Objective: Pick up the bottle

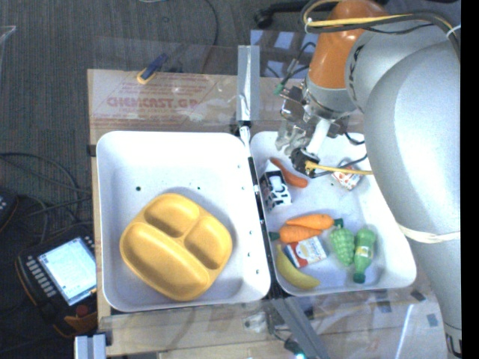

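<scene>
The green bottle (364, 250) lies in the near right corner of the right bin (389, 214), its dark cap pointing to the front edge. Touching its left side is a bumpy green fruit (341, 245). My gripper (293, 149) hangs over the far left part of that bin, well away from the bottle. It sits just above a small red-orange piece (293, 174). Nothing shows held in it.
The right bin also holds a carrot (305, 226), a banana (293, 272), a small red and white pack (308, 251), a black and white item (275, 191) and a small wrapper (349, 179). A large yellow bread-shaped thing (177, 244) lies in the left bin (127, 155).
</scene>
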`<state>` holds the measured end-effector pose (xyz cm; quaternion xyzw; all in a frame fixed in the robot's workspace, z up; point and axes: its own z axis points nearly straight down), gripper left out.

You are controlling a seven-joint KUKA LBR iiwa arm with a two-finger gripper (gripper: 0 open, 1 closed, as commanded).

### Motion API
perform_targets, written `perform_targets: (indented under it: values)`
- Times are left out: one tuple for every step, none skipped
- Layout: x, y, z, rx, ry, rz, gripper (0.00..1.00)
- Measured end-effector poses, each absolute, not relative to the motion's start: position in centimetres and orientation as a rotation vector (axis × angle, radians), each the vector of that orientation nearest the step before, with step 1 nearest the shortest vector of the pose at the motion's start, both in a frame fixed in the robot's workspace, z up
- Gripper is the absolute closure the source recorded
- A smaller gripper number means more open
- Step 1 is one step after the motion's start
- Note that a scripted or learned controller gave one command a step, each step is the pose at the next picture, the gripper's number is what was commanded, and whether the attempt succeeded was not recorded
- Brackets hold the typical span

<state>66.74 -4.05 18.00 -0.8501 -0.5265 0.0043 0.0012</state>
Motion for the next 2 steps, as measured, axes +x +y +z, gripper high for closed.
perform_targets:
  values:
    - [67.0,-9.7,9.2,-2.989,-0.972,-0.004,1.0]
    - [63.3,0.7,18.0,-2.998,-0.933,0.013,1.0]
